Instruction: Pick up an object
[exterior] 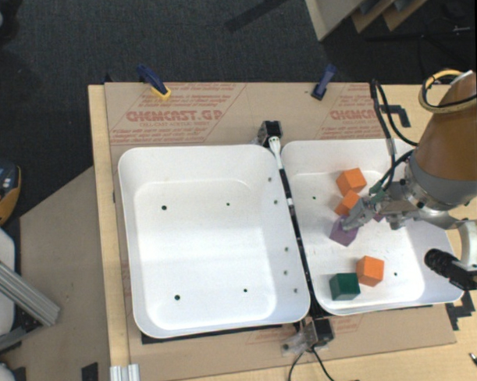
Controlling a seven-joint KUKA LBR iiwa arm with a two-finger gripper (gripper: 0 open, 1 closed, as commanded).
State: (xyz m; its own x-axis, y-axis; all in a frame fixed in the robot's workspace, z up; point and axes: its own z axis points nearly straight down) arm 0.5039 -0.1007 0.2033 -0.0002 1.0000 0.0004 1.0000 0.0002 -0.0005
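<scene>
The right bin (316,169) holds several small blocks. An orange block (351,180) lies toward the back, with a second orange block (347,204) just in front of it. A purple block (342,232) lies mid-bin, a third orange block (371,269) sits nearer the front, and a green block (344,286) rests by the front wall. My gripper (361,214) reaches in from the right and hangs low between the second orange block and the purple block, very close to both. Its tip partly hides them.
The left bin (138,228) stands beside the right one, and a black divider rail (290,215) runs between them. Blue clamps (324,81) hold the cardboard base at the back. A black cable (385,126) trails along the arm over the right bin's far corner.
</scene>
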